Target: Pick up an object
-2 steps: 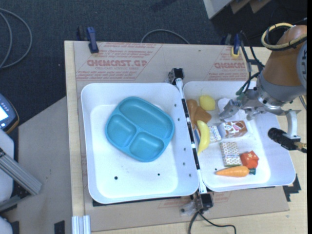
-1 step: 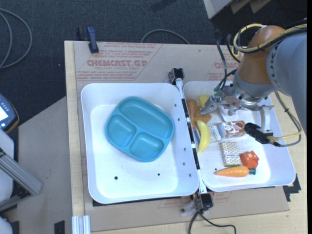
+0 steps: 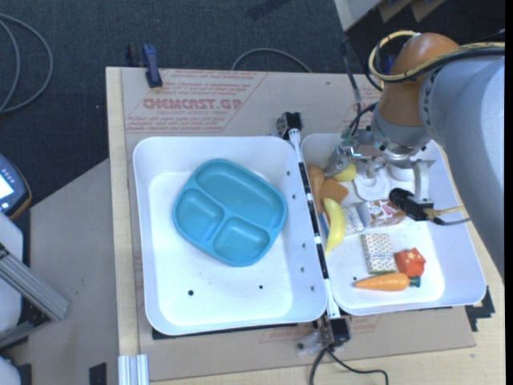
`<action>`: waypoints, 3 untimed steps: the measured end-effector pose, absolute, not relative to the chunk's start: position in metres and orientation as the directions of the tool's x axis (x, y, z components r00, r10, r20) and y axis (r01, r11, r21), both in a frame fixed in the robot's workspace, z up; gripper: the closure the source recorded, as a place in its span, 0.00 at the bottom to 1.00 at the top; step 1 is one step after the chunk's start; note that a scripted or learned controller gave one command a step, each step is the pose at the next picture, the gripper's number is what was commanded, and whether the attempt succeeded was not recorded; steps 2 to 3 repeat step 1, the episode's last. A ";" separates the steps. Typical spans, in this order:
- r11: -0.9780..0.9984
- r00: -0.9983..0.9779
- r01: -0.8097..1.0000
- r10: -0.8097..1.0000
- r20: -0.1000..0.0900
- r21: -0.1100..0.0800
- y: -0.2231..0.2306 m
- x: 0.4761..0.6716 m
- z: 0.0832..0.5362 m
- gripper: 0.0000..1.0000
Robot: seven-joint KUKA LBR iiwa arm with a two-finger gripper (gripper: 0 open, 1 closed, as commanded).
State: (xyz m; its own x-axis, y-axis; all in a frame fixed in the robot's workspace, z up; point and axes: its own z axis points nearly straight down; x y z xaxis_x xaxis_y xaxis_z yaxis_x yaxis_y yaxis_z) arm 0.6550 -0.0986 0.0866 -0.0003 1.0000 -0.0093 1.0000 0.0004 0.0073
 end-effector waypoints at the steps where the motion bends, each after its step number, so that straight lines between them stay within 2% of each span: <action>1: 0.001 -0.001 1.000 1.000 -0.002 0.004 -0.095 0.654 0.096 1.00; 3: 0.001 -0.001 1.000 1.000 -0.002 0.004 -0.095 0.654 0.096 1.00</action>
